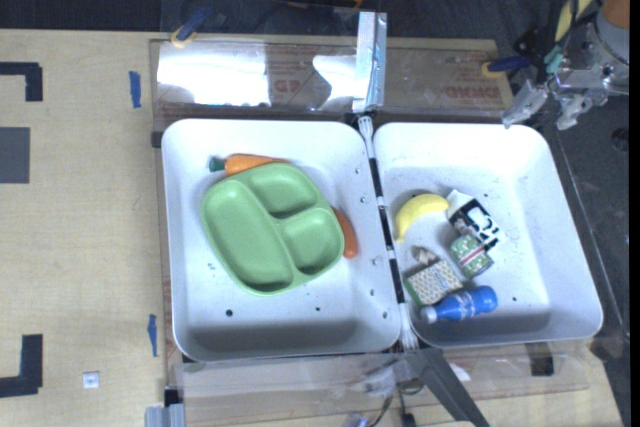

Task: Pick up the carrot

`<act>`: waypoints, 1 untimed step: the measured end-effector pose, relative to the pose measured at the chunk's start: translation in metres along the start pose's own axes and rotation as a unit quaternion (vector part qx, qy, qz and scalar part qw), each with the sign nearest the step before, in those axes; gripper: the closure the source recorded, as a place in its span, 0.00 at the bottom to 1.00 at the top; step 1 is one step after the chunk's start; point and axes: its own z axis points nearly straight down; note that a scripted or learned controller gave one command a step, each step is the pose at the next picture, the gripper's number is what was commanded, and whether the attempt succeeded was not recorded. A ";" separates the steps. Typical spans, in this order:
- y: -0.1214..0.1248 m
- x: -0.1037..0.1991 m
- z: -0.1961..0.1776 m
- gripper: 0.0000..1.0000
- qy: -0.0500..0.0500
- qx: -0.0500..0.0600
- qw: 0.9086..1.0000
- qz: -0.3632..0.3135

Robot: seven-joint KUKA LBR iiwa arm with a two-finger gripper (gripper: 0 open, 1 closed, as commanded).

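2 white bins are seen side by side on the bench. In the left bin (190, 245), a green divided plate (272, 226) is laid, and the carrot (255, 162) is seen at its 12 o'clock edge, partly tucked under the rim, with a dark green tip at its left end. An orange piece (347, 233) is seen at the plate's 3 o'clock edge. In the right bin (545, 215), a yellow item (420, 212), small packets (470, 237) and a blue bottle (460, 305) are grouped. The gripper (545, 105) is held beyond the right bin's 1 o'clock corner, fingers spread apart, nothing between them.
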 end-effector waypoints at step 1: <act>0.003 0.017 -0.193 0.00 -0.001 -0.001 0.994 0.105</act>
